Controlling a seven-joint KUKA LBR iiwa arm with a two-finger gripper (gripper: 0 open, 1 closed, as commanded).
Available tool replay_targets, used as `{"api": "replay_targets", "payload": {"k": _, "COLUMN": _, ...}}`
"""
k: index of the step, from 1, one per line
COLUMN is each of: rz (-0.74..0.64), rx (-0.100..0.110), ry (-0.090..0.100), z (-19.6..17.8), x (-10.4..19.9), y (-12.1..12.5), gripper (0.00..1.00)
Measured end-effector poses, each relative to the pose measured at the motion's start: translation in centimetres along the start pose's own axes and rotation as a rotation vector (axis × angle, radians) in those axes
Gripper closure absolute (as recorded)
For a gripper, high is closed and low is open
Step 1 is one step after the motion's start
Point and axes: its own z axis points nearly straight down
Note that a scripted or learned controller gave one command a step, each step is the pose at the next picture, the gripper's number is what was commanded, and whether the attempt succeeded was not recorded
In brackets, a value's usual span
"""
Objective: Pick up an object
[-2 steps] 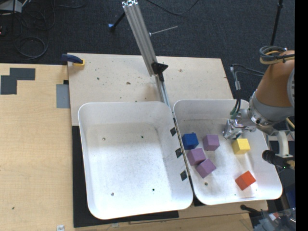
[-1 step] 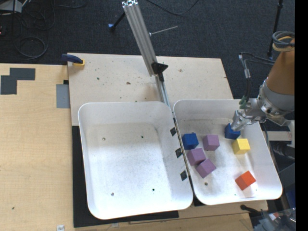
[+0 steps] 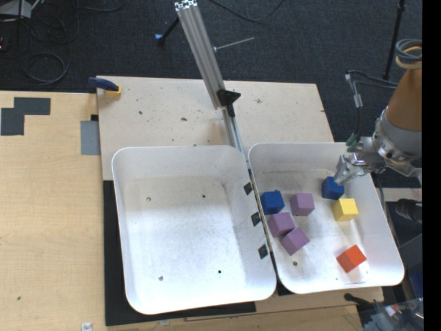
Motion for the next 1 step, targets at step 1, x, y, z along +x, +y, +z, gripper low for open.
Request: {"api": "replay_targets", "payload": {"k": 1, "rz": -0.002, "rx": 0.003, "ry": 0.003, "z": 1.0, "x": 5.29, "y": 0.9, "gripper": 1.0}}
